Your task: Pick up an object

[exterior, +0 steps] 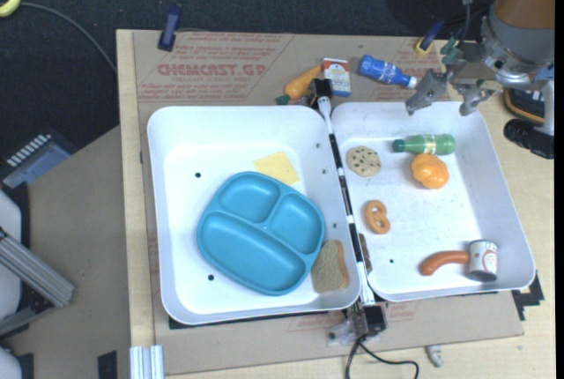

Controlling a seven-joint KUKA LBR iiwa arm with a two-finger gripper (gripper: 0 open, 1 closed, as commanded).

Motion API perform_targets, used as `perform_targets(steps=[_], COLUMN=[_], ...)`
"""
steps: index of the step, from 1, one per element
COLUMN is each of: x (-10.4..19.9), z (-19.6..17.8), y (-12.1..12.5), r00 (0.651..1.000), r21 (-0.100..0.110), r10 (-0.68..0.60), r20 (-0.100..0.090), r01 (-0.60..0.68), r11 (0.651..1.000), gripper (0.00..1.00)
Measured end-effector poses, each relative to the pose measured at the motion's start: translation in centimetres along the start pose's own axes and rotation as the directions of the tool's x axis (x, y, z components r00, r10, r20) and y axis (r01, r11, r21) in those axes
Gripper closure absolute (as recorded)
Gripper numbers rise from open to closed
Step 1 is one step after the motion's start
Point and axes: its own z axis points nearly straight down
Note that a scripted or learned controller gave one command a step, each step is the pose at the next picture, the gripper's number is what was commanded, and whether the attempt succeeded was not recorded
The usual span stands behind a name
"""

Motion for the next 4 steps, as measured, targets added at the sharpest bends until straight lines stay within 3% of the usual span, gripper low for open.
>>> perform_targets(steps=[1,2,3,4], x=[-5.6,-4.0,-4.5,-1.0], z=[11.7,19.4,19.4,19.3], y=[-0.6,-3.4,2.9,-1.2], r00=[1.000,1.000,1.000,1.000], r21=[0.005,0.002,0.006,0.002], r10=[0.002,0.001,0.001,0.000], r20=[0.000,-0.001,-0.001,-0.001], r01=[-0.002,-0.001,-0.001,0.000], r11=[1.000,1.000,1.000,1.000], gripper=[0.00,0.00,0.00,0.00])
